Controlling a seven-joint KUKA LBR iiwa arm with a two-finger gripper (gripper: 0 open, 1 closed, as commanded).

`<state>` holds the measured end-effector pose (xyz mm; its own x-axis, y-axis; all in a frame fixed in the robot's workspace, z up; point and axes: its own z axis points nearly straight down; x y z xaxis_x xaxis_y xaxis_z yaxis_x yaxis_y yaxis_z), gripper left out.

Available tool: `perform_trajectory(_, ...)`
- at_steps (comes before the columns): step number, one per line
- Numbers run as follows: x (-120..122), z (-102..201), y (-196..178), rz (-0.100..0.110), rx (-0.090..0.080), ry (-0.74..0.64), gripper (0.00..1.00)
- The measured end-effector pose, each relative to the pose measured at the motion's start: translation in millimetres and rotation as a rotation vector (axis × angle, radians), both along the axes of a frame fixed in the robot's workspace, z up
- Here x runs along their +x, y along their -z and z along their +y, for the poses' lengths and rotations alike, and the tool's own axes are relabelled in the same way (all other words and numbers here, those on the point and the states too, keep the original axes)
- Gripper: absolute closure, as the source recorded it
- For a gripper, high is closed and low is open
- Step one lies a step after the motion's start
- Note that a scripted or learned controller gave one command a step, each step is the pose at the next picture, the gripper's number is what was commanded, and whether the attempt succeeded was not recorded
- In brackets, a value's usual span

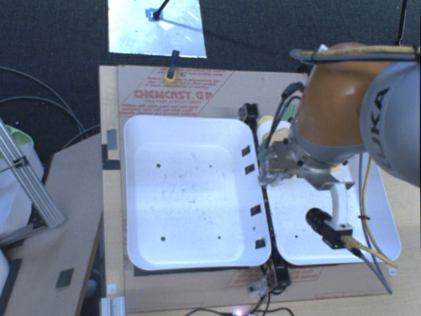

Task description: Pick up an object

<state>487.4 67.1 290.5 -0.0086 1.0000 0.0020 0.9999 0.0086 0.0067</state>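
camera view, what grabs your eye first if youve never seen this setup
The big grey and orange arm fills the upper right, hanging low over the right bin. Next comes the wide white left bin in the middle. Above it, a shiny metal plate lies on dark carpet.

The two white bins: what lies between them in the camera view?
In the camera view, between the left bin and the right bin runs a narrow dark seam with four small black clips along it; the arm overhangs its upper end.
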Motion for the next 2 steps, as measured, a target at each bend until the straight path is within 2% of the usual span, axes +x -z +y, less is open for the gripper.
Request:
perform_trajectory(1,-0.3,14.3,-28.8,0.002,0.000,0.002,1.00)
perform_trajectory(2,0.2,61.1,-161.5,-0.011,0.005,-0.001,1.00)
